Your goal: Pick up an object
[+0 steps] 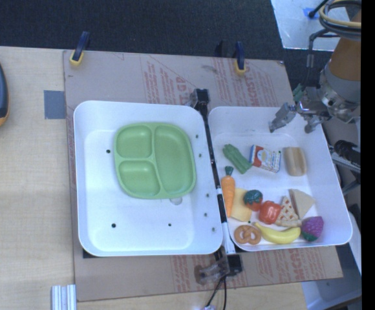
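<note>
The gripper (295,117) hung at upper right over the right bin (340,192), fingers apart and empty. Below it lay toy food, likely light, rigid and slick: a bread roll (295,161), best pinched across its width. The left bin (84,186) held a green plate (155,159).

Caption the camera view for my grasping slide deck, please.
Open gripper hovers over the right bin of toy food; green divided plate sits in the left bin.

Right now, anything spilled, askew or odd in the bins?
Nothing stands out. Toy food sits loose inside the right bin, none over the rim. The green plate lies flat in the left bin. The gripper hangs open above the right bin's far edge.
</note>
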{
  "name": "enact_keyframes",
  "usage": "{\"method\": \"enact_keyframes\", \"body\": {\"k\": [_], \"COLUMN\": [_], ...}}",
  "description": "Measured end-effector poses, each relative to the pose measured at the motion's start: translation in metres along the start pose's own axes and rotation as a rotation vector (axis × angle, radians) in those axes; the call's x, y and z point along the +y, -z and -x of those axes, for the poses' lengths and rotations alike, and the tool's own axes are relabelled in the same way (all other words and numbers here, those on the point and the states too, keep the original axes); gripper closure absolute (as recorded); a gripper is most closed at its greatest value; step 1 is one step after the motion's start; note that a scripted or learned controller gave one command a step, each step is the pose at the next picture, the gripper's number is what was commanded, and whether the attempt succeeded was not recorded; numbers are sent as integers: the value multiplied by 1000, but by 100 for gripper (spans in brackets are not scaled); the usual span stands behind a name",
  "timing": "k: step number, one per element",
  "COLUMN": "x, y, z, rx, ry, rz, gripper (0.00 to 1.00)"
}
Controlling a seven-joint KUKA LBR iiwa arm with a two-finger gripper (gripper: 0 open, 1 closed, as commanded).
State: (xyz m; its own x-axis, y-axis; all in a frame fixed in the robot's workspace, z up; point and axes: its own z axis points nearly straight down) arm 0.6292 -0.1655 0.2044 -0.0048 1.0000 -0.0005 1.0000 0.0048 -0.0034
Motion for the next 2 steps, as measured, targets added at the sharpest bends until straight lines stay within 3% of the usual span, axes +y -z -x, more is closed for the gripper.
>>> {"method": "enact_keyframes", "body": {"k": [1,2], "x": [-87,-18], "y": [-120,-112], "z": [-33,-38], "rx": [5,0], "ry": [0,2], "rz": [-16,5], "gripper": [0,0]}}
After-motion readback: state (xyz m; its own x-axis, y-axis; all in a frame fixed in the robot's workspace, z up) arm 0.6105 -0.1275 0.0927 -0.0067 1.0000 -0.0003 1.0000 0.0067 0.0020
